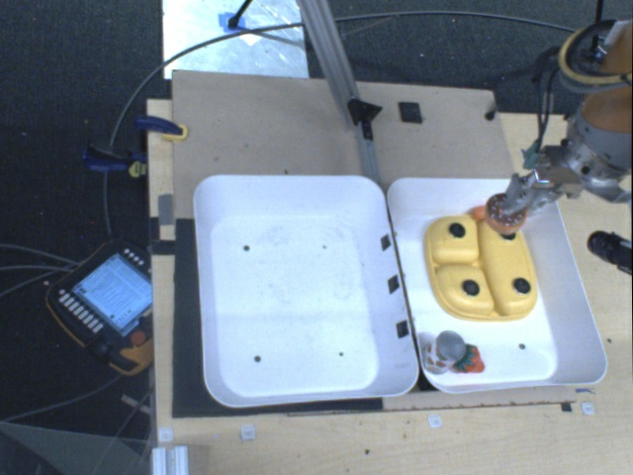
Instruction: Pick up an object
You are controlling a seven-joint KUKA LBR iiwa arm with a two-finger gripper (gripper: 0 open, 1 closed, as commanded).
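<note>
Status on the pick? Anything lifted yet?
Done: the arm has reached into the right bin, with the end effector low at the top edge of the yellow moulded piece. In hand: nothing visibly lifted; the yellow piece lies flat on the bin floor. Left: grasp and lift. The small grey and orange toy sits untouched in the near corner of that bin.

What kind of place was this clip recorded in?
Most likely a robotics lab's bin-picking bench: two white bins side by side, a teach pendant lying beside the bench, and the arm's pincer over a yellow moulded object.
</note>
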